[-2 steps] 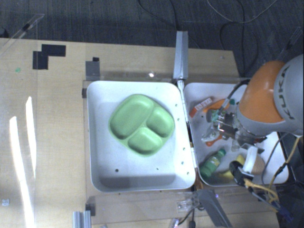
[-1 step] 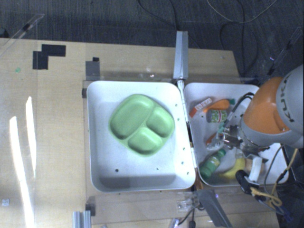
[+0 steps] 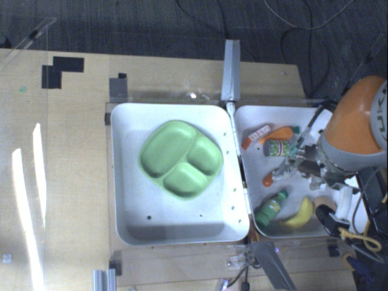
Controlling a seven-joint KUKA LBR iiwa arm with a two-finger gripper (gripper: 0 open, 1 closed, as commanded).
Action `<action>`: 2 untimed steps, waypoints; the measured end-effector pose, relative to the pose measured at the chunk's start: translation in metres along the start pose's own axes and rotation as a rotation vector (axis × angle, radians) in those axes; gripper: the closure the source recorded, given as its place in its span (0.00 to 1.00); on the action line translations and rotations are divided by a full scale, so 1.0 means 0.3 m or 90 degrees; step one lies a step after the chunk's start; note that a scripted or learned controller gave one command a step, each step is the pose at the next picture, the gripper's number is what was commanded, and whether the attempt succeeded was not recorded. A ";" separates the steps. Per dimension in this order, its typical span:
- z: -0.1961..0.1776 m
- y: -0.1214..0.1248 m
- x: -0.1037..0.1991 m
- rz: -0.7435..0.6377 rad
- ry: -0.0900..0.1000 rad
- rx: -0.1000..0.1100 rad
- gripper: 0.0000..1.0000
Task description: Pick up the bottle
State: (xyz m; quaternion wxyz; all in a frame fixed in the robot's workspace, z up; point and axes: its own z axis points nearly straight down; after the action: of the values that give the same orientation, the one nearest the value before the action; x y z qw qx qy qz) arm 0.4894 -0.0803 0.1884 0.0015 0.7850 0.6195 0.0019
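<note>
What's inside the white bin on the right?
The right bin holds a green bottle, a banana, a can and carrot-like pieces. The arm covers its right part.

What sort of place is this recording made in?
Probably a robot lab test bench: two white bins fixed to a wooden bench, loose cables behind, and a bottle among small test items.

We see 2 white bins point(image 3: 121, 162) side by side in the middle of the frame. The left one holds a green 3-compartment plate point(image 3: 180, 157). In the right one lie a banana point(image 3: 300, 214) at lower right, a carrot point(image 3: 280, 133) near the top, and a small can point(image 3: 277, 148) just below it.
</note>
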 end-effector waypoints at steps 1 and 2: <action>0.013 -0.043 0.160 -0.066 0.000 0.001 0.00; 0.013 -0.043 0.159 -0.065 0.000 0.001 0.00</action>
State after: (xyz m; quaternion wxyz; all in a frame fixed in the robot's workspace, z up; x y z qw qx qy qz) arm 0.4879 -0.0309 0.1846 0.0009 0.7524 0.6587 0.0016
